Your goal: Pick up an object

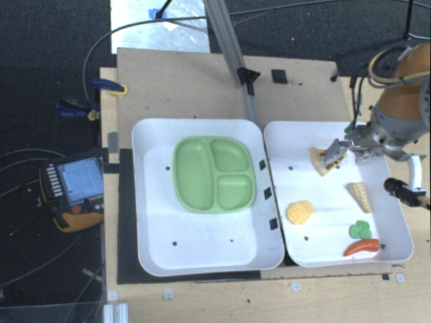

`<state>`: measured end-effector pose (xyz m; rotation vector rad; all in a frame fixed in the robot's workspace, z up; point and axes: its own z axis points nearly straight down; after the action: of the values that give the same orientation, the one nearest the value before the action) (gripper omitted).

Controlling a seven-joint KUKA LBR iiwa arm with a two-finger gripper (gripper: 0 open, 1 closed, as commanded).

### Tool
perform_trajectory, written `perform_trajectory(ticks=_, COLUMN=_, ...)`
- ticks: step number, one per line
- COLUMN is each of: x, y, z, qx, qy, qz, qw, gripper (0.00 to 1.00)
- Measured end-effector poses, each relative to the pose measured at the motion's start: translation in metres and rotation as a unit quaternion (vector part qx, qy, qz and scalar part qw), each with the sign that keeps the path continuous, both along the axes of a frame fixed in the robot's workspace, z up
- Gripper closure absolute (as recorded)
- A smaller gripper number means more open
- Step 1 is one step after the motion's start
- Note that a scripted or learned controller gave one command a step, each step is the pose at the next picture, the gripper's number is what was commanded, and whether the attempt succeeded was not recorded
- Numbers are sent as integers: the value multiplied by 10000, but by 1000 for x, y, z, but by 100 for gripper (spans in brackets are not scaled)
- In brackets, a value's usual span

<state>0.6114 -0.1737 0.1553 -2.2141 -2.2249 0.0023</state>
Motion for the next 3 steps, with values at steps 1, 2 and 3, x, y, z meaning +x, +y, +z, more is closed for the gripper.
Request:
perform_trajectory(ticks=1, x=0, y=-1, z=-42, qx=-7, qy=-9, qz=-17, qw=10000, gripper=0)
perform_trajectory(ticks=2, x=2, y=-2, z=-28, qx=-14, qy=-40, qz=-14, qw=10000, gripper=100)
perform_trajectory(ticks=3, x=9, y=-4, z=37, qx=-17, qy=-60, qz=2, qw=10000, gripper=100)
